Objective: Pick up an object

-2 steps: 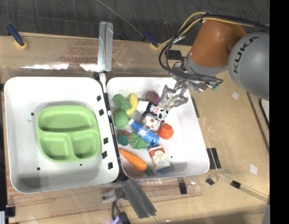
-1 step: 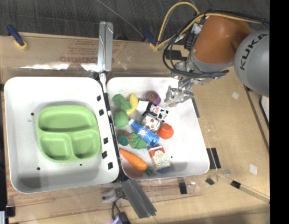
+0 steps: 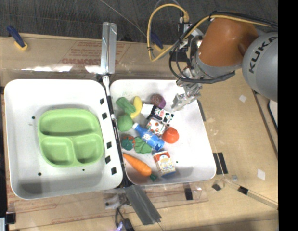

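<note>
I see the claw hanging over the upper right part of the right bin, low above the white floor. I cannot tell whether it is apart or together; the metal tips blur into one pale shape, and nothing shows between them.

Taking the black-and-white patterned box at the middle of the pile as my landmark: the claw sits up and to the right of it, close but apart. A purple round item lies just above the box, to the left of the claw. A yellow banana-like piece and a green leafy vegetable lie to the upper left of the box, with another green lump to its left. A blue bottle lies just below the box, its long axis running from upper left to lower right. A red tomato sits to the lower right of the box. Further below, a carrot lies with its long axis running from upper left to lower right, and a small carton stands beside it.

In the left bin rests a green divided tray, well apart from the box. Both bins sit on the worktop.
</note>
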You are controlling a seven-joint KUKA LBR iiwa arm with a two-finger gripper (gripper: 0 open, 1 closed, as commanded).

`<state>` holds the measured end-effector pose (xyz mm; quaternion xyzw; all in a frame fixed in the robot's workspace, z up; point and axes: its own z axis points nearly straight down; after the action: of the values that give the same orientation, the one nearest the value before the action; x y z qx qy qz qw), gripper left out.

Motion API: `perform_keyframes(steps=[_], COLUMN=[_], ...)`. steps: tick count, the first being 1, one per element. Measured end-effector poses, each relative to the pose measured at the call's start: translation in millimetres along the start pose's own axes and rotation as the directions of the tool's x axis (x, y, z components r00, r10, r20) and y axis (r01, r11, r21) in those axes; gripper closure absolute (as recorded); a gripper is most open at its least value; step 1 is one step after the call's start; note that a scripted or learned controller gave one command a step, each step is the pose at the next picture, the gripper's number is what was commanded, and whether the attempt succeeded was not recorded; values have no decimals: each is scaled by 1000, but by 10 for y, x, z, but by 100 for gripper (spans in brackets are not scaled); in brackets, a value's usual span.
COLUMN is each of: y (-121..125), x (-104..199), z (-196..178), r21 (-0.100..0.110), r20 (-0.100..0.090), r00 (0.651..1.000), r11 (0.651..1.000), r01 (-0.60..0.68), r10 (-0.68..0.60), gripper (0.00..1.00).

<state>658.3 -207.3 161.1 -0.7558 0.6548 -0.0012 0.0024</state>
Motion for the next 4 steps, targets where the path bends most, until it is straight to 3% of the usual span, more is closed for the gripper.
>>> perform_keyframes(steps=[1,2,3,4], y=[-9,185,419,79], x=[-69,-430,-113,-1], z=[-96,-180,324,125], r21=[-1,2,2,3], r20=[1,1,-5,-6], r00=[948,543,332,334], r11=[948,543,332,334], r01=[319,840,943,942], r10=[-319,-840,-943,-942], gripper=[100,100,100,100])
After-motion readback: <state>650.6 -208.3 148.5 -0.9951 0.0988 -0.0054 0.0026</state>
